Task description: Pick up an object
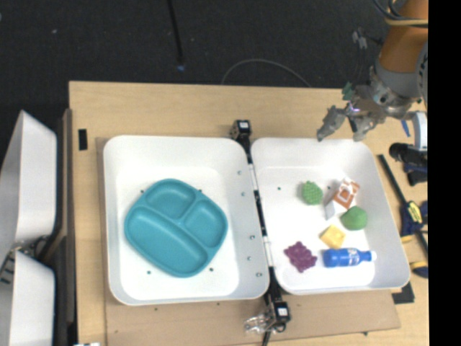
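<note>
The right bin point(288, 161) holds several small objects: a bumpy green ball point(311, 192), an orange-and-white cube point(347, 192), a smooth green ball point(354, 218), a yellow block point(332, 236), a purple bumpy piece point(300, 256) and a blue bottle point(347, 257) lying on its side. My gripper point(343, 126) hangs over the far edge of that bin, behind the objects and apart from all of them. Its fingers are spread open and nothing is between them.
A teal divided plate point(176, 225) lies in the left bin point(119, 193). A black clip point(241, 130) sits at the far end of the ridge between the bins. Tools lie on the bench to the right point(412, 166). A white box point(32, 179) stands at the far left.
</note>
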Motion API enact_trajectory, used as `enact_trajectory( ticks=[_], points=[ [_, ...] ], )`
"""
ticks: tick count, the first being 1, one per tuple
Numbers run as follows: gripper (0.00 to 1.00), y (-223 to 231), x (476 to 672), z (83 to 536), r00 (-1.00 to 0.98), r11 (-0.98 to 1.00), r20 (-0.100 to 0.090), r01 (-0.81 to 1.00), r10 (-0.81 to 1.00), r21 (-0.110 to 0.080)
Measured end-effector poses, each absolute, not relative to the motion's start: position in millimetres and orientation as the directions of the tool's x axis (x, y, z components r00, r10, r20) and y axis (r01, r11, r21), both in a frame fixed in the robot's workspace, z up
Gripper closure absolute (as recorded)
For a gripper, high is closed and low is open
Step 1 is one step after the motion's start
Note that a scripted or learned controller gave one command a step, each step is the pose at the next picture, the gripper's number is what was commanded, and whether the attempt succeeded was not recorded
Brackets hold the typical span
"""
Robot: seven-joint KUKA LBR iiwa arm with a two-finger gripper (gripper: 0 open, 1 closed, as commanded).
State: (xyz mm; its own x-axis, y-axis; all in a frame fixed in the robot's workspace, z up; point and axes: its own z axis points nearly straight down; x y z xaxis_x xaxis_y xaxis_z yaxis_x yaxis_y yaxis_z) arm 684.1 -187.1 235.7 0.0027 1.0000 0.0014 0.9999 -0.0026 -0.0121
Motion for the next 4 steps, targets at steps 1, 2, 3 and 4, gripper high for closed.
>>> enact_trajectory(
  ticks=[1,2,3,4],
  points=[
    [0.0,-187,686.5,246,-0.001,0.001,-0.002,1.0,1.0,0.002],
    [0.0,-192,686.5,204,0.001,-0.001,-0.003,1.0,1.0,-0.001],
    [0.0,-202,686.2,146,0.004,-0.004,-0.002,1.0,1.0,-0.003],
    [0.0,-204,685.7,99,0.0,0.0,-0.003,1.0,1.0,-0.002]
  ],
)
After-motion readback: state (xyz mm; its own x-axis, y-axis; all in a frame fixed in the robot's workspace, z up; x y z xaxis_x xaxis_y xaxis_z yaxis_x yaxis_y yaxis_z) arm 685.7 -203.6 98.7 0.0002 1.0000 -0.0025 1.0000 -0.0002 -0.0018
